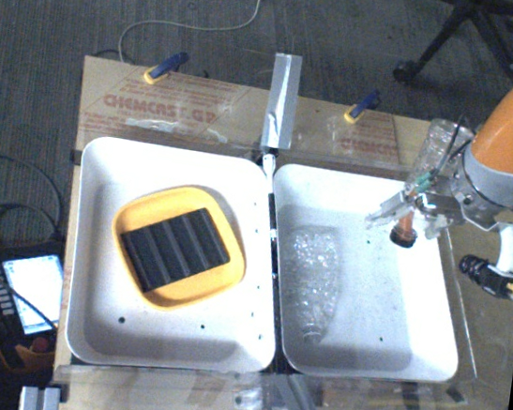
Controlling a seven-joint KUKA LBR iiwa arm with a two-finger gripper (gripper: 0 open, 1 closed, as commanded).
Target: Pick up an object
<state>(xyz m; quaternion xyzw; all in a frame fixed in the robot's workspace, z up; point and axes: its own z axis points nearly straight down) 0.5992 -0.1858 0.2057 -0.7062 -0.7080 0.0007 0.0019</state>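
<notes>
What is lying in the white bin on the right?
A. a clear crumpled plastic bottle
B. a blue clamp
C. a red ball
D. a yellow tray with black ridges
A: the clear crumpled plastic bottle lies in the right-hand shallow white bin, near its left wall.

We read faint red lettering, roughly "CHEMCAS", on the cardboard sheet lying under the bins along the upper part of the frame. A second red print sits on it toward the upper right, too blurred to make out.
</notes>
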